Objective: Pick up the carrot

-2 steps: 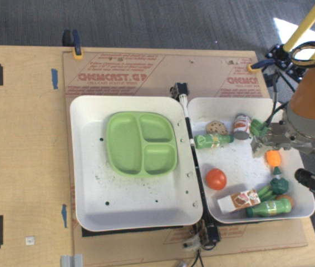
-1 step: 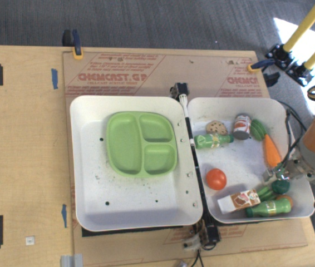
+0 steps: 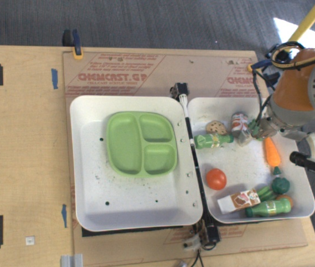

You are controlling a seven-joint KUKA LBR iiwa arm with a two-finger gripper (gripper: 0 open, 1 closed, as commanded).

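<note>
In the right bin (image 3: 308,202), the carrot (image 3: 272,152) lies near the far wall just beside the gripper (image 3: 256,130), whose grip cannot be told, a light, stiff, likely slick toy best pinched across its thick orange middle.

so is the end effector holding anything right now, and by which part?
Cannot be told. The end effector sits low in the right white bin, beside the small can; the orange carrot lies apart from it on the bin floor, not gripped.

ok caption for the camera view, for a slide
Tool hovers beside the carrot in the right bin; green plate sits in the left bin.
</note>
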